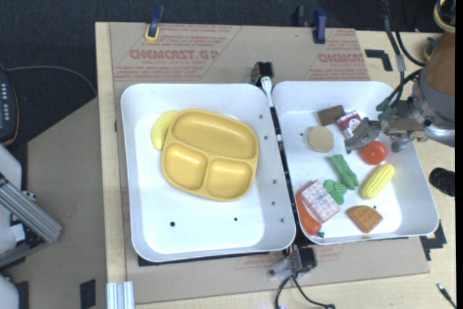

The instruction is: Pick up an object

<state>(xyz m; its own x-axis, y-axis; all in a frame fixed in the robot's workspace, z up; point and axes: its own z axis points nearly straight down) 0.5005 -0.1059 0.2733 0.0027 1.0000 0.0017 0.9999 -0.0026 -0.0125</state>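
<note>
While hovering over the right bin (427,177), gripper (377,132) is sitting directly above red tomato (374,152) | finger state: cannot tell, nothing visibly held | surrounding: corn cob (377,180) below, red-white packet (349,121) and brown block (331,115) leftward | wrist is masking fingertips.

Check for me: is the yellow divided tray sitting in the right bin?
No, the yellow divided tray lies in the left bin.
</note>
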